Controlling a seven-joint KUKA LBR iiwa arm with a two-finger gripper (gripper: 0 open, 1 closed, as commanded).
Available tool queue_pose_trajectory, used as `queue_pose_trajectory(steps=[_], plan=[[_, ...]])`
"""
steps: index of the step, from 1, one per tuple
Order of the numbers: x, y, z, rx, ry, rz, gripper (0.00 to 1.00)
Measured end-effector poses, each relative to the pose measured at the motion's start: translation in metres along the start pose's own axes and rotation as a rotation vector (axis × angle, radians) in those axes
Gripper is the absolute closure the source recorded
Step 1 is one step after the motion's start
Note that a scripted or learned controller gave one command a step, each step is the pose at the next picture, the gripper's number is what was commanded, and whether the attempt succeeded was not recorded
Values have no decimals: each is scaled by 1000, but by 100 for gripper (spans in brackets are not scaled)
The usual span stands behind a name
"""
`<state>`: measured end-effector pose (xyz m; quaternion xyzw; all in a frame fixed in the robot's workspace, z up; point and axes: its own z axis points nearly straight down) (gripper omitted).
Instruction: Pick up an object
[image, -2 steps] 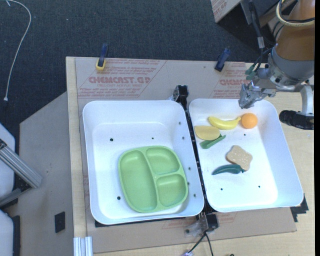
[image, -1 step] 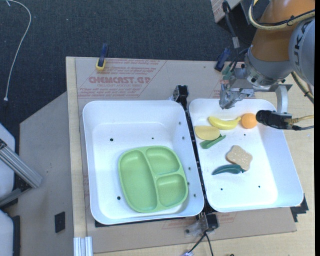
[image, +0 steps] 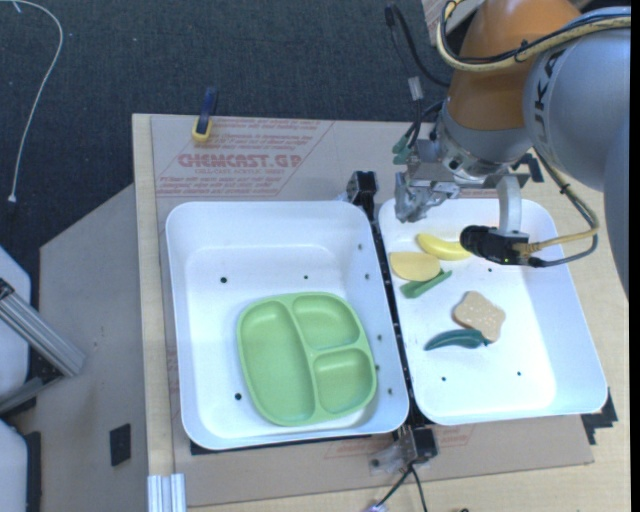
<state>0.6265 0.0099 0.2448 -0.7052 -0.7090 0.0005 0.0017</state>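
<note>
Right bin (image: 560, 390) — banana (image: 443, 247), yellow chip (image: 413, 266), green pod (image: 426, 285), toast piece (image: 478, 315), teal pepper (image: 456, 341), clustered at upper left. Left bin (image: 190, 300) — green divided plate (image: 305, 355). Gripper (image: 415, 205) at right bin's upper-left corner, above banana; jaws' state cannot be told.

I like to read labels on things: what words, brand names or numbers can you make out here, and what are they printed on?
"CHEMCAST GP", in large red letters on the brown board under the bins.
Smaller red lines above and below it on that board: too blurred to read.
Dark letters on the grey arm, partly in view, look like "KU"; the rest is cut off.
</note>
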Motion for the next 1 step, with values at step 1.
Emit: queue_pose_trajectory(steps=[1], plan=[[64, -2, 4, -1, -1, 0, 100]])
